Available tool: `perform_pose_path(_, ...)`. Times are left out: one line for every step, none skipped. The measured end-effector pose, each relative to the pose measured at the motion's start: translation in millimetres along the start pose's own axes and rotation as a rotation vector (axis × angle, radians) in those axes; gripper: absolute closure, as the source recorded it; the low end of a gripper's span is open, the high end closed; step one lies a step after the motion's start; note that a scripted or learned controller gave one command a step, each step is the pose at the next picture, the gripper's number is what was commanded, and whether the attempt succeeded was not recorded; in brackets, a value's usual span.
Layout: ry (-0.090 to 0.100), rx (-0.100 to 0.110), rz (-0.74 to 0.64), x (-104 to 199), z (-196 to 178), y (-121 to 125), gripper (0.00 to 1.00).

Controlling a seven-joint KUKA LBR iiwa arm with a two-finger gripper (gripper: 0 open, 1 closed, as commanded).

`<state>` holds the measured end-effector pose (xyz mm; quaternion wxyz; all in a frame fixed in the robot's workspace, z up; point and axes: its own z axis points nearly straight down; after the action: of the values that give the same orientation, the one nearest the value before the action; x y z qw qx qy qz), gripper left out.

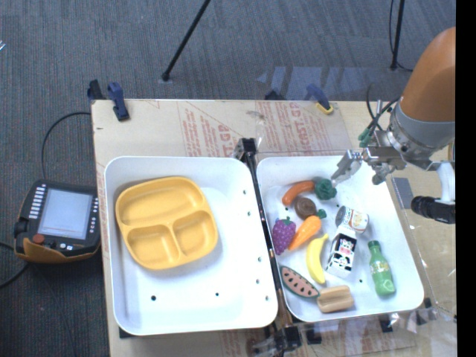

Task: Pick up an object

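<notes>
Overhead, open metal pincer above glossy plastic banana, grapes

On my feed: right bin crowded with toy food — green bottle upright-ish near right wall, cow-print carton beside yellow banana, purple grapes, carrot, watermelon slice, bun at front.

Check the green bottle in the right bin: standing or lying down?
Lying down. The green bottle rests on its side on the right bin floor, cap pointing toward the far edge, beside the cow-print carton.
</notes>
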<state>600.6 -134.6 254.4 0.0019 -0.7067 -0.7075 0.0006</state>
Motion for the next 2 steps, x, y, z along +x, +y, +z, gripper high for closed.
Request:
perform_pose_path(0.004,0.011,0.037,80,73,-33,0.00)
perform_pose_path(0.002,-0.021,0.081,55,145,-51,0.00)
